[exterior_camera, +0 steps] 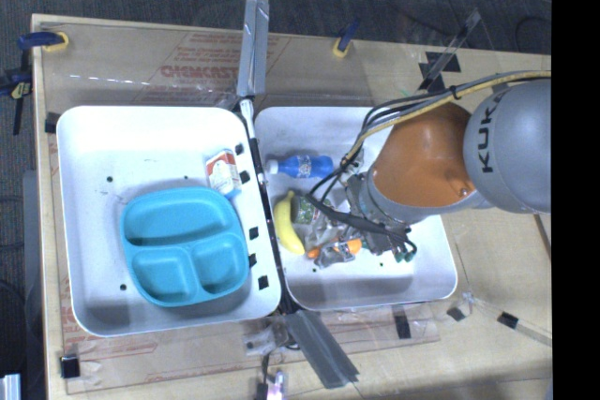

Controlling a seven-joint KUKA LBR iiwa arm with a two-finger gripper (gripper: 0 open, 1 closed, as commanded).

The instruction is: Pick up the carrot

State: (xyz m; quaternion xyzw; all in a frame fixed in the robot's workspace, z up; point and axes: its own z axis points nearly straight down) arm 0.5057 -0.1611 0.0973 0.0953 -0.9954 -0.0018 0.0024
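Note:
The carrot (345,248) shows as a small orange piece near the front of the right bin (427,281), partly hidden by the gripper's cables and body. My gripper (323,241) hangs low in that bin, right over the carrot's left end, beneath the arm's orange band (417,164). I cannot make out whether the carrot is being held.
A yellow banana (287,227) lies just left of the gripper, with a green item (306,210) beside it and a blue bottle (302,167) behind. The left bin (84,155) holds a blue divided tray (185,245) and a small red-and-white carton (221,171).

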